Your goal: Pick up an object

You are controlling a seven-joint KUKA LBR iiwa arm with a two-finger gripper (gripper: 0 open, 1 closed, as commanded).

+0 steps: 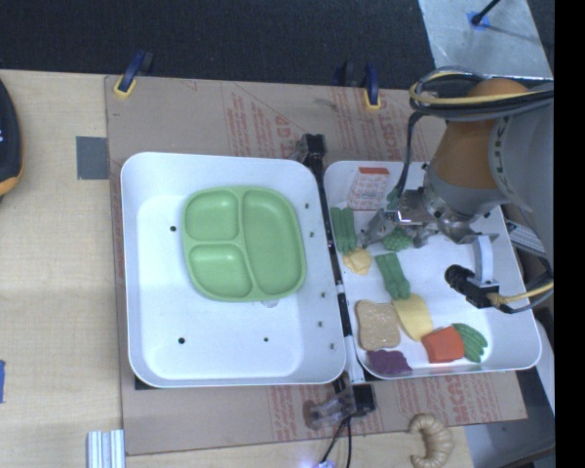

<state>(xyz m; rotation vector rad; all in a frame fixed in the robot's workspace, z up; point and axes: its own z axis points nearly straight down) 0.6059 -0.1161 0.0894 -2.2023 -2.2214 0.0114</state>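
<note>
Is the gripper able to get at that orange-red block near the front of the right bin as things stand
Probably yes. The orange-red block lies uncovered in the right bin, though a green piece touches one side. The gripper is over the same bin, nothing between them.

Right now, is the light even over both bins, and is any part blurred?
In the camera view, the left bin is brighter at its left wall and shaded toward the right; the gripper looks soft, its fingers hard to tell; the green plate is sharp.

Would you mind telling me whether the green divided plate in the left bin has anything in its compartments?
Empty. The green divided plate lies flat in the left bin, and all three compartments show bare green; the toy foods sit in the right bin.
</note>
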